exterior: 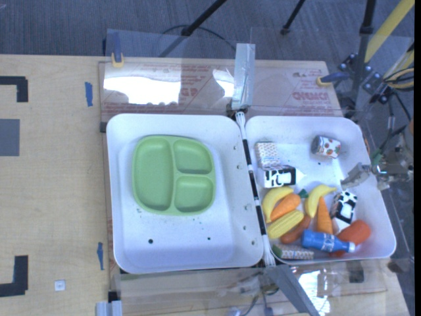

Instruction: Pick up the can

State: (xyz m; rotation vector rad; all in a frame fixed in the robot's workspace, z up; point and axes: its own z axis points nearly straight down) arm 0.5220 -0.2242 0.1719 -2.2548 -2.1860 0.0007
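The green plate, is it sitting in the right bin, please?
No, the green plate lies in the left bin, while the right bin holds the toy food.

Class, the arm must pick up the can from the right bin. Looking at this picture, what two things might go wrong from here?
1. The can lies tipped on its side near the bin's far wall, so it may roll away or slip when touched.
2. The gripper sits at the right rim, with the crowded pile of toy food, including the banana and blue bottle, nearby; a slightly off reach could nudge or grab one of those instead.
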